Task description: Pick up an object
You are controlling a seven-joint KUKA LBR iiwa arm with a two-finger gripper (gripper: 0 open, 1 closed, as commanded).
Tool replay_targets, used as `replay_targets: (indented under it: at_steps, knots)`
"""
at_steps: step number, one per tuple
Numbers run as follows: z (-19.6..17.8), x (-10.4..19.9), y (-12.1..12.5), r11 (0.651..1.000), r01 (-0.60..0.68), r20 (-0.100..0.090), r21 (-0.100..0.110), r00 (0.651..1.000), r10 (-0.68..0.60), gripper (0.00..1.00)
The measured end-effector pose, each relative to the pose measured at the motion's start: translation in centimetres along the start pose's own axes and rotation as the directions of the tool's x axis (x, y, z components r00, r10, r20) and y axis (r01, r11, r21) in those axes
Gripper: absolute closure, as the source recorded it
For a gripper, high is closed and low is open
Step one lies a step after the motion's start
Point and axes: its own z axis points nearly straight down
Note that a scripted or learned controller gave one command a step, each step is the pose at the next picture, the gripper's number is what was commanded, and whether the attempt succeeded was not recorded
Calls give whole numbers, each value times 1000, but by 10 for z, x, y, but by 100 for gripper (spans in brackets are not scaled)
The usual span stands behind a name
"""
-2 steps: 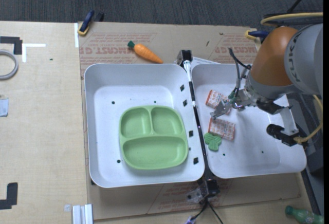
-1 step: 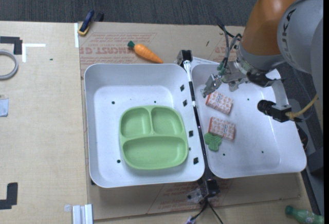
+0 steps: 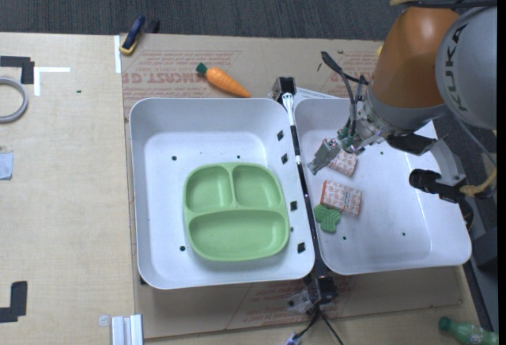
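Gripper (image 3: 322,159) hangs over the right bin (image 3: 411,244), near its left wall, at about 10 o'clock from the bin centre. Its fingers point down-left & are shut on nothing; no object is between them. The tip is just left of a small pink box (image 3: 343,164), close to it, but I cannot tell if they touch.

The arm (image 3: 431,51) comes in from 2 o'clock, grey w/ an orange band above the wrist.

In the right bin are 3 objects, all in the left half. The pink box lies at 4 o'clock from the gripper tip. A bigger box (image 3: 341,198) w/ red pattern lies at 6 o'clock from the pink one, apart from it. A green block (image 3: 327,217) sits at 7 o'clock from the bigger box, touching its lower left corner or just beside it.

The left bin (image 3: 158,145) holds a green plate (image 3: 236,211) w/ 3 compartments, lying flat near the bin centre, a bit toward 5 o'clock.

Outside the bins, on the cardboard at 12 o'clock from the left bin, lies a toy carrot (image 3: 224,80). A blue & yellow item (image 3: 133,35) lies at 10 o'clock from the carrot, well apart from it. At the lower right corner a green bottle (image 3: 468,330) lies on its side.
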Motion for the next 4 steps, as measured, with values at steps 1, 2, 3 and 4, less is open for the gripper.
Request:
replay_targets:
  at_steps: [1,2,3,4]
  knots:
    - [65,-82,-16,999,49,0,0,999,-49,0]
    - [0,-7,4,998,59,1,-1,998,-59,0]
    - [0,-15,7,935,356,2,-1,935,-356,0]
    - [0,-15,7,935,355,2,-1,935,-355,0]
